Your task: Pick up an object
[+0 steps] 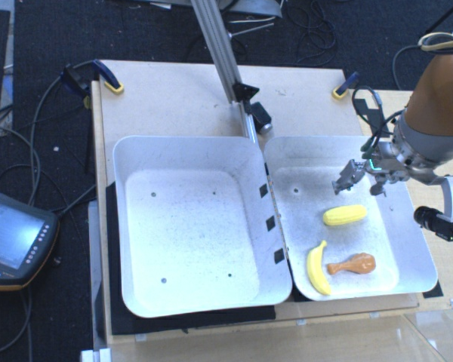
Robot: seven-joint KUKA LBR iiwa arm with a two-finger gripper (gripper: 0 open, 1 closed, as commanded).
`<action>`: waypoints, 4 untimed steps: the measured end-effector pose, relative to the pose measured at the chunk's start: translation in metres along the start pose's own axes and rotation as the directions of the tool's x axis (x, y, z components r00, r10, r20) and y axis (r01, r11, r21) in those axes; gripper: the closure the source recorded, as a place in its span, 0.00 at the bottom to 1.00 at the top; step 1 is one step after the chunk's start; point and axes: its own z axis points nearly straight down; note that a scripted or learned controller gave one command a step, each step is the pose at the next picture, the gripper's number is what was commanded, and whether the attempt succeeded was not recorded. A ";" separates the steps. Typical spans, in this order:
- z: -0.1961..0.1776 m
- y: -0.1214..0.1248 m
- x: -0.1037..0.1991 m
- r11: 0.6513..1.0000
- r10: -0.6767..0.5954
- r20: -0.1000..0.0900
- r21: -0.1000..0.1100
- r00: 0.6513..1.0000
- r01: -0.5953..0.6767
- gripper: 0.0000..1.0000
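Over the right bin (408,236) hangs the gripper (360,178), jaws spread open with nothing between them, just above and apart from the corn cob (344,216). The cob lies in the bin's middle, its long axis nearly left to right, the right end tipped a touch toward the far side. Nearer the front rim, the banana (318,269) curves front to back, stem end pointing away. Just beside it lies the chicken drumstick (354,265), bone end toward the banana. The left bin (136,164) sits alongside on the desk (174,96).
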 end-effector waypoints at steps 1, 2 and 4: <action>0.000 0.000 0.000 1.000 0.000 0.000 0.000 1.000 0.000 0.00; 0.046 -0.008 0.002 1.000 0.000 0.000 0.004 1.000 0.000 0.00; 0.139 -0.010 0.002 1.000 0.000 0.000 0.004 1.000 0.000 0.00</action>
